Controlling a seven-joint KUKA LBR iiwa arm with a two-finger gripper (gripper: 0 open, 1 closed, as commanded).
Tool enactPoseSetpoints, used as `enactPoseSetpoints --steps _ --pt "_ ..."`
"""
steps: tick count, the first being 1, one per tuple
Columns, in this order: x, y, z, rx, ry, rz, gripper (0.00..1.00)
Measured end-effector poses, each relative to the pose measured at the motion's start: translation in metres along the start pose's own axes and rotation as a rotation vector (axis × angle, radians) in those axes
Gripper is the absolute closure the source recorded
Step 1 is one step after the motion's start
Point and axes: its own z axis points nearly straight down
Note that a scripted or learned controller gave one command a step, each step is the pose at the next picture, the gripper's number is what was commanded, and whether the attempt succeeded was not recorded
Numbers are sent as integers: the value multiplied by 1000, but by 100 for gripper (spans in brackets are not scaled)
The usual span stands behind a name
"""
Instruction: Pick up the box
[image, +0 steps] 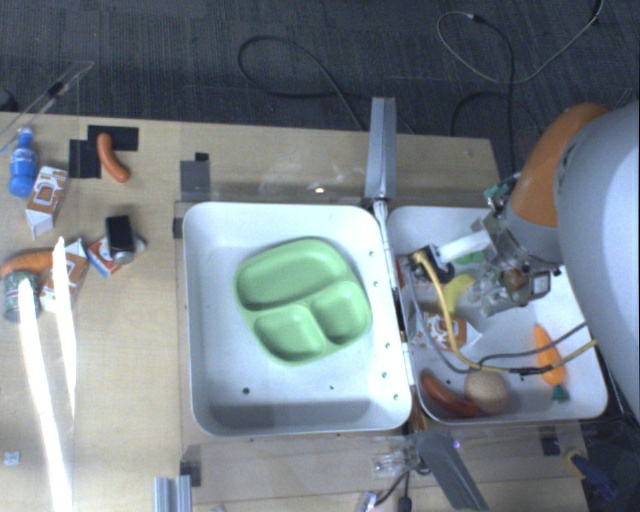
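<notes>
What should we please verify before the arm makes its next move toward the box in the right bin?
1. Box located: small printed box lies in the right bin. Ok.
2. End effector over the box: it sits to the box's right. Not ok.
3. Box held: nothing visibly between the fingers. Not ok.
4. Clear access: yellow cable crosses the box. Not ok.
5. Green tray out of the way, in the left bin. Ok.

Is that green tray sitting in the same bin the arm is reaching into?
No. The green tray lies in the left bin, while the arm reaches into the right bin.
</notes>
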Motion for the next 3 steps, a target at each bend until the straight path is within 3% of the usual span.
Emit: enactPoseSetpoints --steps 1,2,3 --pt "-55 -43 -111 -1 3 55 100" --pt "-69 9 -111 -2 3 52 100" --pt "-91 91 -53 -1 0 35 100"
